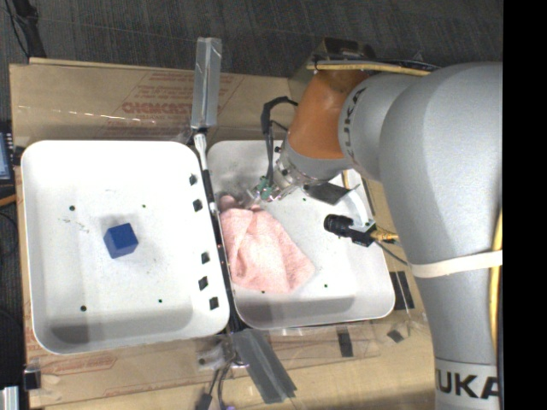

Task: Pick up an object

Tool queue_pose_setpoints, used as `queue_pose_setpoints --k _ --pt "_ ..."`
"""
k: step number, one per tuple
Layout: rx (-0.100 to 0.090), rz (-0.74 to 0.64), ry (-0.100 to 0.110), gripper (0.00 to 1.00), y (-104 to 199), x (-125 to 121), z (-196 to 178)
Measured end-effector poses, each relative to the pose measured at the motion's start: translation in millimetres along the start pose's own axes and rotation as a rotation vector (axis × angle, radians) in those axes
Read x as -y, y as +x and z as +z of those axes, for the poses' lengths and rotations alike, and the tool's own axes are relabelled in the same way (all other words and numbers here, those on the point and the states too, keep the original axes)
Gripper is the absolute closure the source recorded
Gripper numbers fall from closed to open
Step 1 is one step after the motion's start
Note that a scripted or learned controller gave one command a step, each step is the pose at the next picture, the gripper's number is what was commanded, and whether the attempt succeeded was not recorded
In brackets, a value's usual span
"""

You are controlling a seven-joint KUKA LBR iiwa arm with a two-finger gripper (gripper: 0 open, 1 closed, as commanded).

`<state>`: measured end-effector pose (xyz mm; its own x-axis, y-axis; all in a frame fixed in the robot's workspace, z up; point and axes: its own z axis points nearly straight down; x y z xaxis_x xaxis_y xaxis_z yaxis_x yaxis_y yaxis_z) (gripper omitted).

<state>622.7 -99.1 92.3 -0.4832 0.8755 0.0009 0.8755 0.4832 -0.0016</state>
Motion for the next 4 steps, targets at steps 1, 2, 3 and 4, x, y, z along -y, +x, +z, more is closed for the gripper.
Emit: queue_pose_setpoints --k 1,2,3,4 --pt "0.0 0.0 0.0 0.0 -0.1 0.0 0.0" --pt "0.0 0.0 0.0 0.0 -0.1 0.0 -0.1" --pt "0.0 0.0 0.0 0.0 -0.1 0.0 -0.1" --pt "0.0 0.0 0.0 0.0 -0.1 0.0 -0.1"
